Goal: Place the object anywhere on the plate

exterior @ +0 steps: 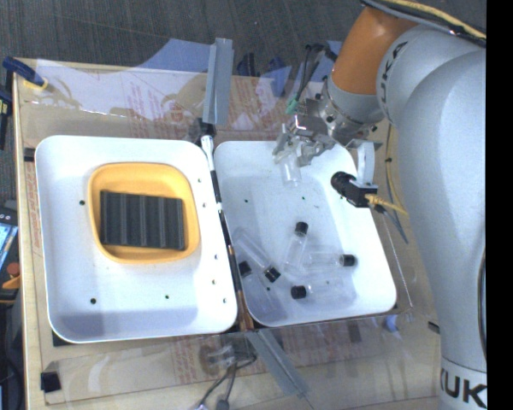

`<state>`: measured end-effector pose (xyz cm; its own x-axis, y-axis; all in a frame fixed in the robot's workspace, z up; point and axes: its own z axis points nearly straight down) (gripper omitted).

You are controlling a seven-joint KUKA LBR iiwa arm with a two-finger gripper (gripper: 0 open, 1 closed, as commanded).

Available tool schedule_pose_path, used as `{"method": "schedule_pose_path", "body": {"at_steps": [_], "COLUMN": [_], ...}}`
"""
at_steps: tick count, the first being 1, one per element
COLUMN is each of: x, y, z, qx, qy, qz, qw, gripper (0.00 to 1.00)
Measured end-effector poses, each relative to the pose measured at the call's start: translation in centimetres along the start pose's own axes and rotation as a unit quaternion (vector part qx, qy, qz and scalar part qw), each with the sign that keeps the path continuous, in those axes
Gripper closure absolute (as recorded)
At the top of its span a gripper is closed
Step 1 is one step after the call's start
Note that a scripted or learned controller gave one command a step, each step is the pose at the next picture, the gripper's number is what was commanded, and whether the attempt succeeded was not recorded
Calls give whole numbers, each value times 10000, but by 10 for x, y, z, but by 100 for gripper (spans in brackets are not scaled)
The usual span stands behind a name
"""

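A yellow plate (pixel 141 178) with a dark ribbed centre lies in the left bin (pixel 68 297). Several clear vials with black caps (pixel 295 246) are scattered in the right bin (pixel 372 289), mostly in its front half. My gripper (pixel 295 154) hangs over the back of the right bin, well to the right of the plate. A clear vial (pixel 288 174) pokes down from between its fingers, which are closed on it.
A grey bar (pixel 215 79) stands behind the gap between the bins. A black fitting with a yellow cable (pixel 352 188) juts from the arm over the right bin's right side. Clutter and cables lie along the bench's back edge.
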<state>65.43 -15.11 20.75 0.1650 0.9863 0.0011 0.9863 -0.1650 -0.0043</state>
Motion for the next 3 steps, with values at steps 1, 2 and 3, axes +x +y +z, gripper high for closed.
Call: {"method": "schedule_pose_path", "body": {"at_steps": [1,2,3], "x": [25,92,114], "y": [-34,-35,-33], "z": [22,-28,12], "qx": [13,-7,5], "qy": [-5,-8,-9], "qz": [-749,-616,-2177], "qw": [9972,9981,9760], "gripper": [100,100,100]}}
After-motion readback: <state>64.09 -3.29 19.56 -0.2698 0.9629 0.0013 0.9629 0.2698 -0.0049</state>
